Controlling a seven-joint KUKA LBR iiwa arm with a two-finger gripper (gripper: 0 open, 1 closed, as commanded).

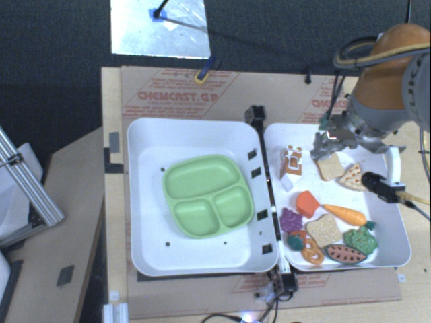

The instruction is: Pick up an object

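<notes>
Gripper (pixel 328 145) low over bread slice (pixel 329 167), arm (pixel 390 79) bent downward.

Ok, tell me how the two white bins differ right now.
The left bin holds one thing, a green divided plate; the right bin holds many small toy foods, among them a carrot, a pretzel and a watermelon slice. The gripper hangs over the right bin's far end, near a bread slice; nothing hangs over the left bin. Both are shallow, white and sit side by side.
</notes>
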